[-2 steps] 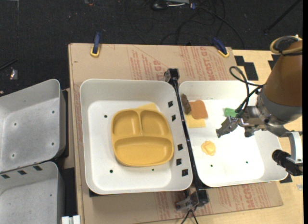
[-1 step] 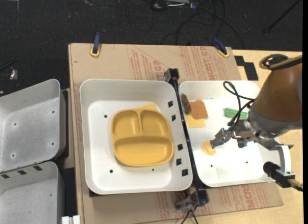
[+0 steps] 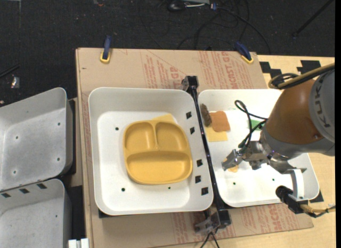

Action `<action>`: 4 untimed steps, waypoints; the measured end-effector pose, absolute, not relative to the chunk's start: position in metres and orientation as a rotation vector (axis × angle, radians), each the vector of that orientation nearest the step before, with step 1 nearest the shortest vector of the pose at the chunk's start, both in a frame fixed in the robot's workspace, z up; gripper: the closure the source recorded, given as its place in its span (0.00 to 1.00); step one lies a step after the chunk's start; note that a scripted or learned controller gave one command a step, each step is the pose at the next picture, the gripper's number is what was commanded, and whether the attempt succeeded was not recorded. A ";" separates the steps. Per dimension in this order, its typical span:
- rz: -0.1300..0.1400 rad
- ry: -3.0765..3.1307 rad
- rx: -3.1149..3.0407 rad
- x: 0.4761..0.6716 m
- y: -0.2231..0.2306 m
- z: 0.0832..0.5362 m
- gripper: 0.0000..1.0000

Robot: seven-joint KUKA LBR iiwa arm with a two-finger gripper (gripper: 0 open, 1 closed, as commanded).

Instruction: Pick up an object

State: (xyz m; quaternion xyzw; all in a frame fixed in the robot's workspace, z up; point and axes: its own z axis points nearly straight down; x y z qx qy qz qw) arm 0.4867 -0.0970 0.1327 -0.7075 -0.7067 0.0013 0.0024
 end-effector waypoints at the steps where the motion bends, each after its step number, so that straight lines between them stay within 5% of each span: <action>1: 0.003 -2.216 -2.221 0.486 -0.096 0.090 0.00; 2: 0.001 -2.215 -2.225 0.487 -0.096 0.102 1.00; 4: -0.005 -2.229 -2.220 0.482 -0.092 0.210 1.00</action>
